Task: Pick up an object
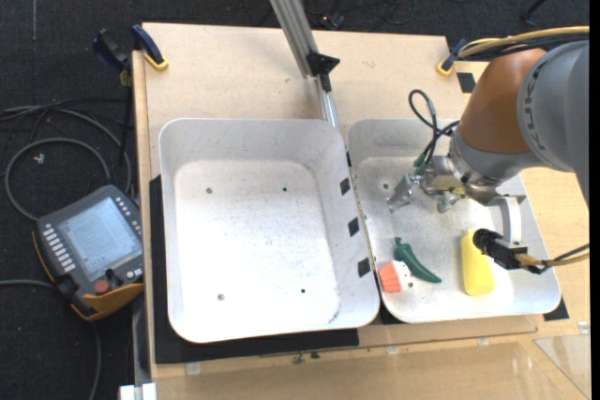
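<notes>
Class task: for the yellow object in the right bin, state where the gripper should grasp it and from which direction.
Grip the yellow object across its narrow middle, coming straight down from above. It lies flat and elongated, running toward the bin's front; the black cable touches only its upper end.

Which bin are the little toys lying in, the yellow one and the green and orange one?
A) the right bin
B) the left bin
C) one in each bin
A: the yellow toy and the green and orange toy both lie on the floor of the right bin, near its front edge, where the arm's gripper is also reaching in.
</notes>
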`<state>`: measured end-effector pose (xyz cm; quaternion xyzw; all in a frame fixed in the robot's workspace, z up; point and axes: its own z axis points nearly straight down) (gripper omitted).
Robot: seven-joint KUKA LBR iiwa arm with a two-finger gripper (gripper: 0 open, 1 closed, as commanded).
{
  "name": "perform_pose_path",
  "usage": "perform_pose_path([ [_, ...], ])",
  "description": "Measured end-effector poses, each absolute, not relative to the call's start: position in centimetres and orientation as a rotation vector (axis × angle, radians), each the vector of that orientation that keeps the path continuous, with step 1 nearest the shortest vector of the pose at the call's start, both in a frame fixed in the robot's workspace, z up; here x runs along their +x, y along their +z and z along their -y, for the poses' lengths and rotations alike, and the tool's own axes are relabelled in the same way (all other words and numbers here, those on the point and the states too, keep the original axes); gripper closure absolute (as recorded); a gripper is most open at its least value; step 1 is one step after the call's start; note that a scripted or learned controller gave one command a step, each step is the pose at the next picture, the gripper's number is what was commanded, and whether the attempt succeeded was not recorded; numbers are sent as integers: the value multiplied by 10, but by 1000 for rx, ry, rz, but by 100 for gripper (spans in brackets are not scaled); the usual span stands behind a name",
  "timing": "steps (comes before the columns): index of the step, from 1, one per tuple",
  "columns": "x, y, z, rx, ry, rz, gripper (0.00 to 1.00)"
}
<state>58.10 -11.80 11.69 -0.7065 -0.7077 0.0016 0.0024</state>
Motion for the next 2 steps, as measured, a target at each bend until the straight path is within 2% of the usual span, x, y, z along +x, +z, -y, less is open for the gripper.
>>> perform_pose_path([
  [1, 583, 131, 119, -2223, -1, 2221, 100],
  [2, 582, 180, 128, -2226, -4, 2224, 100],
])
